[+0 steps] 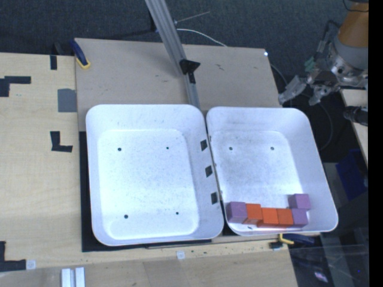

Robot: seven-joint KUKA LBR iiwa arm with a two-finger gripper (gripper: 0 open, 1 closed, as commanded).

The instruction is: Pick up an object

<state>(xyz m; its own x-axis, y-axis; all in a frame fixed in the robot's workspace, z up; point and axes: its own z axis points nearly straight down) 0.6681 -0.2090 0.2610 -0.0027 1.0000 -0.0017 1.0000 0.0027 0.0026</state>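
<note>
My arm [353, 26] hangs at the frame's upper right, outside the right bin [311, 130]; my gripper [311, 88] spreads wide, holding nothing. Purple and orange blocks [269, 213] line that bin's lower edge, well apart from me.

Left bin [99, 160]: white, with fine dark speckles on its floor and a few small black dots.
Right bin [308, 136]: white, the same dark speckling and black dots.
Blocks in the right bin: purple block [237, 211], orange block [254, 211], a second orange block [277, 216], and purple blocks [300, 208] at the end of the row.
Counter [36, 178]: pale wood colour, with black tape marks [57, 141] and one grey patch [67, 100].
Board [131, 70] under the bins: dull beige-brown.
Clamp [81, 54]: blue with yellow, as far as it can be seen.
Pole [166, 26]: silver-grey metal, with a black bracket.
Arm [353, 23]: grey with an orange band.
Hand [305, 87]: grey, perhaps with some dark parts; it is blurred.
Floor [251, 11]: dark blue-grey carpet.
</note>
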